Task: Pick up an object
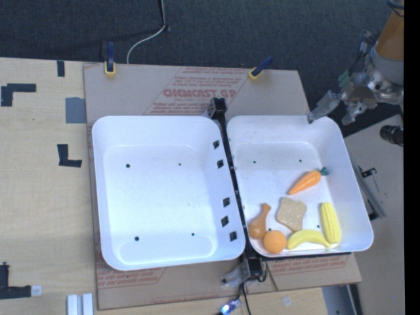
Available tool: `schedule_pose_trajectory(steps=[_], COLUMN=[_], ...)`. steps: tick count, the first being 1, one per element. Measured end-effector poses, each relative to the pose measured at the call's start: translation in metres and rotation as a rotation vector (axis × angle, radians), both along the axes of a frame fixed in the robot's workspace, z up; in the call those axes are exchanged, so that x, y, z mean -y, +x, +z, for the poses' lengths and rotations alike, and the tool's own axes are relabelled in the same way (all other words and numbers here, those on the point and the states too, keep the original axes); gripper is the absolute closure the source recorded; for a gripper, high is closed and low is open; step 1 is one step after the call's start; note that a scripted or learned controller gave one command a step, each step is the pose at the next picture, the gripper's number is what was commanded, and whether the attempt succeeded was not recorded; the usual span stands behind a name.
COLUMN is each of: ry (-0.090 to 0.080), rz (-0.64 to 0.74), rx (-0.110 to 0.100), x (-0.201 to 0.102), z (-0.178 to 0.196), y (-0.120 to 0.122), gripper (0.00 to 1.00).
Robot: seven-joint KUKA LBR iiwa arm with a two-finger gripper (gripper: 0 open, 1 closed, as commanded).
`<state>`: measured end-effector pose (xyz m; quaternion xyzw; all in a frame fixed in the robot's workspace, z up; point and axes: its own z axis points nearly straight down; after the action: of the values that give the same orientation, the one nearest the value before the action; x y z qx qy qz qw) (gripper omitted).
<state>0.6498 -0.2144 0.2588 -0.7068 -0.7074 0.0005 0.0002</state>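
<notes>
Plastic toy foods cluster in the right shallow white bin (331, 136): an orange carrot (305, 182), tan bread slice (291, 212), yellow corn cob (330, 222), yellow banana (307, 239), round orange (274, 242) and a drumstick (260, 222). Over that bin's far corner hangs the grey end effector (341, 107), fingers spread apart (gripping nothing).
</notes>
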Motion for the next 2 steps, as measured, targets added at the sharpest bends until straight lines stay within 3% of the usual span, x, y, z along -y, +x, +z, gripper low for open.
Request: schedule_pose_trajectory(steps=[1, 2], ry=[-0.001, 0.005], rz=[0.001, -0.002], rx=[0.001, -0.011], x=[0.0, -0.046], z=[0.01, -0.024], y=[0.0, -0.115], gripper=[1.0, 1.0])
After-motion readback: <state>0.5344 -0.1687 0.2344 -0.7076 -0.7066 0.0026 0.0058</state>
